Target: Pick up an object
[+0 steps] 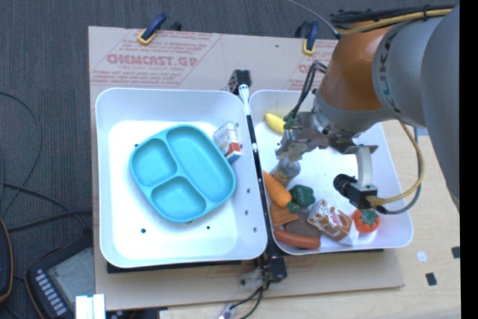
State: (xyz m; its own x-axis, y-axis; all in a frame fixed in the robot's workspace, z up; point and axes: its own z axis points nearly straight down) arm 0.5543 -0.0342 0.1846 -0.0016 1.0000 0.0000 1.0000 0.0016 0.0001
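Observation:
My gripper [288, 164] hangs low over the left part of the right bin [392, 160], pointing down. Just below it lie an orange carrot [275, 191] and a green broccoli piece [302, 196]. A yellow banana [274, 121] rests behind it by the bin's far left wall. Toward the bin's front edge are a brown sausage [298, 240], a patterned toast slice [329, 220] and a red tomato [366, 220]. I see nothing lifted off the bin floor.
The left bin [119, 235] holds a blue divided plate [181, 172] and a small carton [228, 140] against its right wall. A black rail [254, 153] divides the two bins. The arm's orange band [358, 75] overhangs the right bin's back.

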